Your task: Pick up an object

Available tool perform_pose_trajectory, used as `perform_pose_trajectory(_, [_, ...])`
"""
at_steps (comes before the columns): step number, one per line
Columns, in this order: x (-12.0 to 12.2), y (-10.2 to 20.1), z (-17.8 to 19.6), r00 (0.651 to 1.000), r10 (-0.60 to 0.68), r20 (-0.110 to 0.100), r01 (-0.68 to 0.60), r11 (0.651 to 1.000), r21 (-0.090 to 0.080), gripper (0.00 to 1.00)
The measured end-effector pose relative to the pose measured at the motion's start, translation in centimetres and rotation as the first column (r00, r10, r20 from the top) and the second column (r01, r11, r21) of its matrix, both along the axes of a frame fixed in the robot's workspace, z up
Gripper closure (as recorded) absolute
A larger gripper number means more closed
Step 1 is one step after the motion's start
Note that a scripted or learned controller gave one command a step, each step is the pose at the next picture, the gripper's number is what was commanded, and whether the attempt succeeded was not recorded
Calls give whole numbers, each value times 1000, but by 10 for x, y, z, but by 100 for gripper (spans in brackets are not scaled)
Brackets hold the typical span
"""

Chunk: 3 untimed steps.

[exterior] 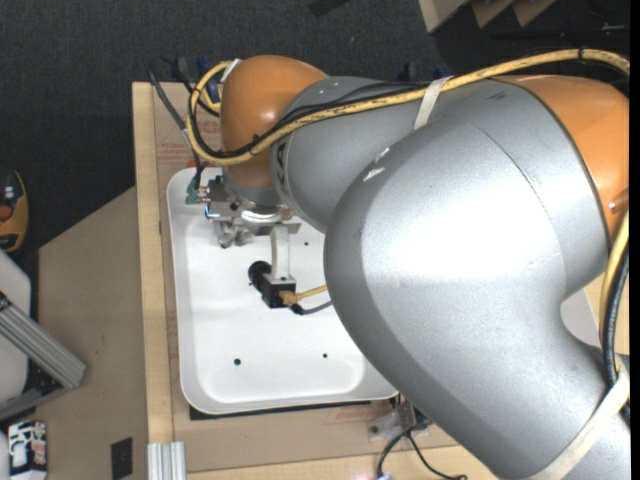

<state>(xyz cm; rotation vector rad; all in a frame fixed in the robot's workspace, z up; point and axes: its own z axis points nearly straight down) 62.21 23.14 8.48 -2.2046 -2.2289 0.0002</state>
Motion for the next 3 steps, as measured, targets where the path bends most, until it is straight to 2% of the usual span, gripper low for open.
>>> perform_pose_trajectory(1, [-20,-84,0,1000,-17,-1,17,1000,-8,100])
perform_pose_trajectory(2, [19,-141,0,1000,-16,9,16,1000,-6,100])
perform_pose_trajectory(3, [24,-63,0,1000,-4,8,4,1000,-3,100])
